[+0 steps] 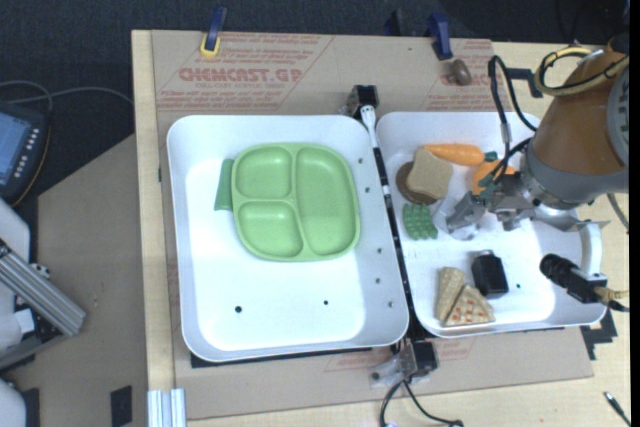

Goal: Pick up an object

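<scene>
- the tabletop (300, 65), a pale board with red lettering, carried two shallow white bins side by side and filled most of the view.
- the left bin (290, 315) held a green divided plate (297, 200) with three compartments, lying toward the bin's far side, with a darker green edge showing at the plate's left.
- the right bin (520, 310) held the small things, all grouped in its left and middle part.
- the arm (590, 130), grey with an orange band, reached in from the right and hung over the right bin's far right part.
- the gripper (470, 215) pointed left and sat low over the middle of the right bin; whether the jaws were spread or pressed together could not be told, as the tip was blurred against the white floor.
- a tan bread-like block (430, 173) lay at the far left, apparently resting on a brown disc.
- an orange carrot (455, 153) lay just behind the block.
- a pizza slice (462, 300) lay near the front edge.
- a green knobbly piece (420, 220) lay just left of the gripper.
- a small black block (490, 273) lay just right of the slice.
</scene>
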`<state>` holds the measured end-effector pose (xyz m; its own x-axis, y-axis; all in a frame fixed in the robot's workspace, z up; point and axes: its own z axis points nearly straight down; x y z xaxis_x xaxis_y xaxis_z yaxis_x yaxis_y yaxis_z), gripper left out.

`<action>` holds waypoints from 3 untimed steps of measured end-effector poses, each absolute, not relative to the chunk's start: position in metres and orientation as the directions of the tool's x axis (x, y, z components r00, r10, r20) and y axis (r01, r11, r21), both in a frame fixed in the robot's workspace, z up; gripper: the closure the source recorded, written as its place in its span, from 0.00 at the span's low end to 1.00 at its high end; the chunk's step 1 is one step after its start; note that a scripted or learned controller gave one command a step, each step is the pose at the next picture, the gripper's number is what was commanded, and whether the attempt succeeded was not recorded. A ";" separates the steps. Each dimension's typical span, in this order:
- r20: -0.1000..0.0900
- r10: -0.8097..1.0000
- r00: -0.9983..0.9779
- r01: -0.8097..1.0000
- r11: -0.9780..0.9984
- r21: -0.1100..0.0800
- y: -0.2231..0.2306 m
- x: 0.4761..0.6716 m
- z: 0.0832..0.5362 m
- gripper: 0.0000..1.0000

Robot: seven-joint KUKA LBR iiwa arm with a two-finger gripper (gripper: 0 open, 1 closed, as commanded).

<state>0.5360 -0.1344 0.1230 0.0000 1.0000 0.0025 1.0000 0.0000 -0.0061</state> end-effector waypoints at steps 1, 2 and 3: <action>0.002 1.000 0.000 1.000 0.000 -0.006 -0.133 0.535 0.082 0.00; 0.000 1.000 0.002 1.000 -0.002 0.001 -0.134 0.536 0.095 1.00; -0.002 1.000 0.001 1.000 -0.001 0.006 -0.139 0.530 0.155 1.00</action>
